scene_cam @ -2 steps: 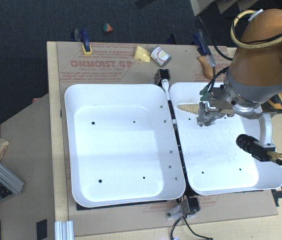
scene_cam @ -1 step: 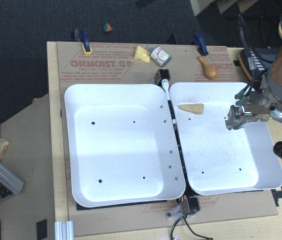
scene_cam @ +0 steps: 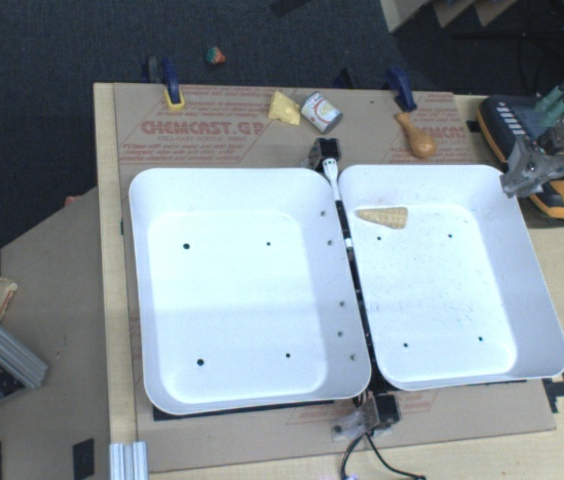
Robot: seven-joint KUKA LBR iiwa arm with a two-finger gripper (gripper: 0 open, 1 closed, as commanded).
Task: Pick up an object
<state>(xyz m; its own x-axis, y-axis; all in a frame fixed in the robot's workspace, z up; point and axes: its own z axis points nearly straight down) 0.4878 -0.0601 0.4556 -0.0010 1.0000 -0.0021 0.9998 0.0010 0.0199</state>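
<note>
The claw point(scene_cam: 524, 171) hangs at the right edge of the view, just off the far right corner of the right bin point(scene_cam: 522, 268), and whether it is wide or narrow cannot be told. A tan cone point(scene_cam: 382, 216) lies in that bin near its far wall, well apart from the claw. On the desk point(scene_cam: 232, 138) behind the bins lie a yellow wedge point(scene_cam: 284, 109), a small carton point(scene_cam: 321, 112) and an orange pear shape point(scene_cam: 417, 138).
</note>
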